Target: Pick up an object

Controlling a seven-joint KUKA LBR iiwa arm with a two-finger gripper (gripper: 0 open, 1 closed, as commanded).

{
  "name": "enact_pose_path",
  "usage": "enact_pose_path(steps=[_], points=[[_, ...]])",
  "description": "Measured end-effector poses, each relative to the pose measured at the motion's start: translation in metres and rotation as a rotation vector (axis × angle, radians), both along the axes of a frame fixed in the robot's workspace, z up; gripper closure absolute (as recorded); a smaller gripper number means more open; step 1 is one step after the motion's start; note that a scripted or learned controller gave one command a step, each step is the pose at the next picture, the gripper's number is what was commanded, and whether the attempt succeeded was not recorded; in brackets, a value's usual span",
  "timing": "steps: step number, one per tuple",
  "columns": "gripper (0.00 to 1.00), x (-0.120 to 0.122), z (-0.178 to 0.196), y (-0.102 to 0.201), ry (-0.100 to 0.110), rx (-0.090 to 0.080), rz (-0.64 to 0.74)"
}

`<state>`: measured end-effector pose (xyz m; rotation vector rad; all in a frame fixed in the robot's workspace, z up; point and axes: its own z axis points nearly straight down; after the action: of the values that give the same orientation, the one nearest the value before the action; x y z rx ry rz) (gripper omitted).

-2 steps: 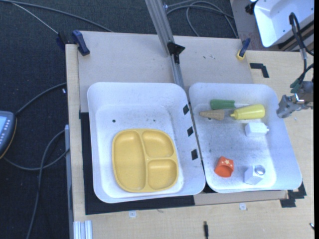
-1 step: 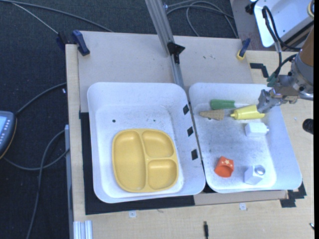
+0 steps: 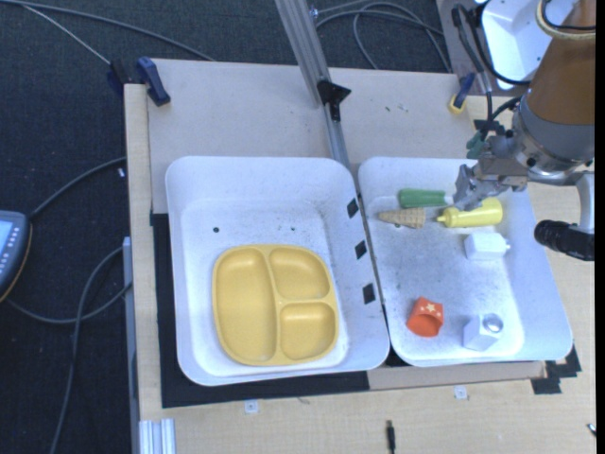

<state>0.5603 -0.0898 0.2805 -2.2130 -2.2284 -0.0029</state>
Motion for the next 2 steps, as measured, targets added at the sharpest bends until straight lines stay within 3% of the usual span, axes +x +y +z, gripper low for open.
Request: enact_pose_path(steps=[2], points=[[1.0,0.017,-0.01,0.11,0.0,0.0,0.0]])
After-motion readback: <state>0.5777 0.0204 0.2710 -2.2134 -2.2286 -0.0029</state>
